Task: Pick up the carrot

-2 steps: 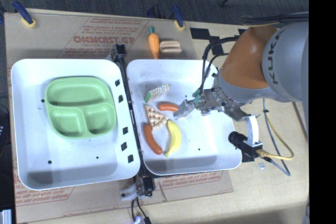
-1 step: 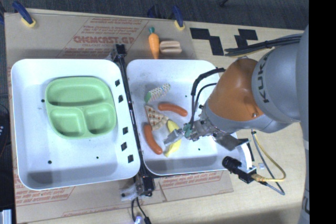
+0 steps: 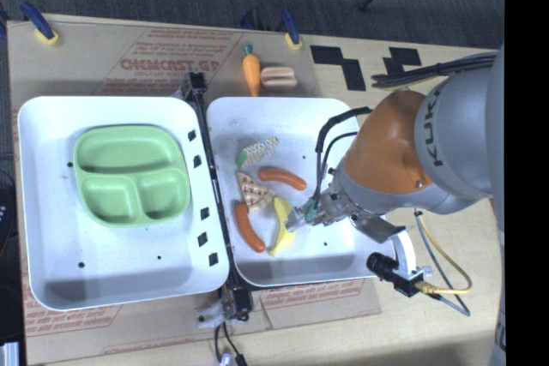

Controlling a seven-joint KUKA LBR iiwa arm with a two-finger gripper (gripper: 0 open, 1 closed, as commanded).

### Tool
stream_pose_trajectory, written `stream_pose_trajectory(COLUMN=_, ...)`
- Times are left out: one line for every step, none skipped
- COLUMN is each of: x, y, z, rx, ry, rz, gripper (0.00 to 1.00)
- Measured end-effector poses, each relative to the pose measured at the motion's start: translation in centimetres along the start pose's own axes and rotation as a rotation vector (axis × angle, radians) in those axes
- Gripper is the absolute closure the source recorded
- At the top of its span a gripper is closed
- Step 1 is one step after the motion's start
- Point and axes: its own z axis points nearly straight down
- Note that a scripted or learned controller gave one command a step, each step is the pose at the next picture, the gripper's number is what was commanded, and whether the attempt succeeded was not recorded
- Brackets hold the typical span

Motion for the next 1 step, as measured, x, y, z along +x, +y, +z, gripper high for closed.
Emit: stream_pose_trajectory(x=-7.35, y=-0.91, z=-1.31, rx=-0.002, ry=-0.002, rz=-0.106, gripper=1.00)
